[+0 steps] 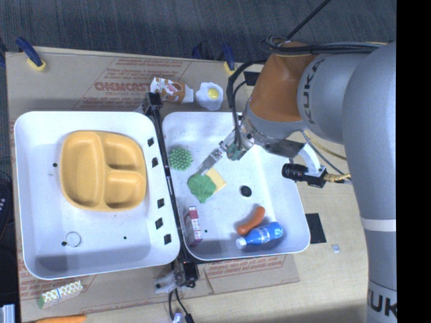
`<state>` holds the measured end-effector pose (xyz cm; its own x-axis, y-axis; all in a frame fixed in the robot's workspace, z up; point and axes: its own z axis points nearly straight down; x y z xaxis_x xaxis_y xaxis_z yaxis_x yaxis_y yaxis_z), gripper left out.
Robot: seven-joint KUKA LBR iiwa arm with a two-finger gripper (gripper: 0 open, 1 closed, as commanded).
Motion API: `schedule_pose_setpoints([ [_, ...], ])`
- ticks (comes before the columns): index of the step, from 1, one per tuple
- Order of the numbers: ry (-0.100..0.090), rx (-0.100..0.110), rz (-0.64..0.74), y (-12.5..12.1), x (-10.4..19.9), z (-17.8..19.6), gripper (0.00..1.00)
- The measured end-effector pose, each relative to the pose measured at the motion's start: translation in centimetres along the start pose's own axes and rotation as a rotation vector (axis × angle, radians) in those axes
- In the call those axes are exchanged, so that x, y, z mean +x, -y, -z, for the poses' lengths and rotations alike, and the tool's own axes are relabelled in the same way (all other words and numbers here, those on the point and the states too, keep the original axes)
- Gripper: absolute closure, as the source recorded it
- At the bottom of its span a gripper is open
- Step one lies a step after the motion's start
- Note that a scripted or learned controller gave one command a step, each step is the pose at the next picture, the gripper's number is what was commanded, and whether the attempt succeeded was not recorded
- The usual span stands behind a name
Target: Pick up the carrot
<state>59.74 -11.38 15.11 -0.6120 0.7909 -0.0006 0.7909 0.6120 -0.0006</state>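
1. At the right bin's [289, 194] near edge, the short orange carrot [250, 220] lies touching a blue plastic bottle [262, 235].
2. Farther back, the gripper [214, 156] hangs above a green leafy piece [201, 186]; whether its fingers are parted, I cannot tell.

- You can read "KUKA" in dark letters on the grey arm [350, 93], partly cut off.
- You see red print on the cardboard sheet [121, 79]; its words stay too blurred to read.

Two white bins [34, 180], one yellow tray [104, 169], one carrot [251, 220], one blue bottle [261, 236].
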Motion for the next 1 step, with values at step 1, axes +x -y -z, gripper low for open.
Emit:
schedule_pose_setpoints([
  [1, -0.002, 0.002, -0.013, -0.77, 1.38, -3.29, 0.0],
])
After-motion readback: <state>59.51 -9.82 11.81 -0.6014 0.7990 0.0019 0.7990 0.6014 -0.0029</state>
